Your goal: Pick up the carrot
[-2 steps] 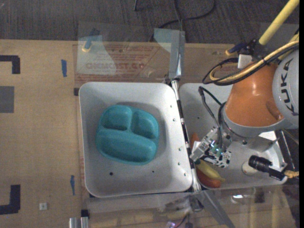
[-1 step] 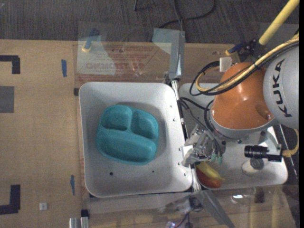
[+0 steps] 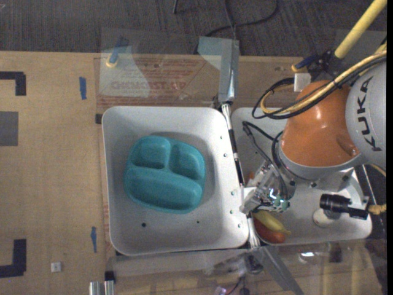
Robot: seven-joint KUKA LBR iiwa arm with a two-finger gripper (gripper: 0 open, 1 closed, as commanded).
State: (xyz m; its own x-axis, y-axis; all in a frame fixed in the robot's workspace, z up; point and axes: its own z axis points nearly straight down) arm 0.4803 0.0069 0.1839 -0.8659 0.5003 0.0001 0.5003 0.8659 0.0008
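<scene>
Two white bins sit side by side on the bench [image 3: 49, 165]. Left bin [image 3: 116, 183] holds a teal divided tray [image 3: 164, 172], placed near its centre with the compartments facing up. Right bin [image 3: 307, 235] is largely covered by the arm [image 3: 316, 128], which reaches in from the right with its orange band over the bin. Gripper [image 3: 268, 195] hangs low at the left side of the right bin, close to the wall shared with the left bin. Gripper opening cannot be determined, and no held object is visible. Just beside the gripper, in the near left corner of the right bin, a yellow item [image 3: 270, 219] lies touching a red item [image 3: 274, 235]. Which of these is the carrot cannot be determined.
</scene>
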